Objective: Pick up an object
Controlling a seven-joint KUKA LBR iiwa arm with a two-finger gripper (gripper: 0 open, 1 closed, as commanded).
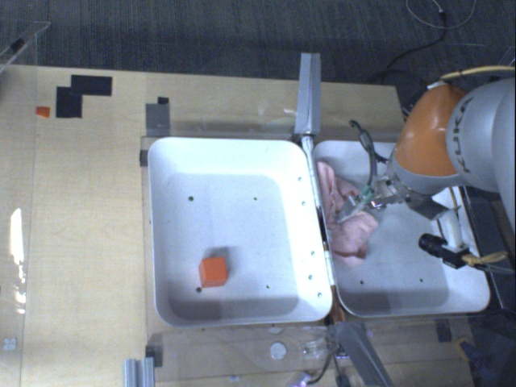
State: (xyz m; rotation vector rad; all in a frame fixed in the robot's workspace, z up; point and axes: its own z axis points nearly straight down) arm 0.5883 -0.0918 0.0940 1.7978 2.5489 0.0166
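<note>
A small orange cube [214,272] lies on the floor of the left white bin [169,216], toward its front left. A soft pink object [348,226] lies in the right white bin [419,293], against its left wall. My gripper [360,203] is low in the right bin, down at the pink object's upper part and partly covering it. The grey arm with its orange band [426,139] reaches in from the right above that bin.
A grey metal post [309,95] stands behind the divide between the two bins. Black blocks [79,93] and a small orange tile [43,112] lie on the wooden bench at the far left. Cables trail by the arm at the right bin's right edge.
</note>
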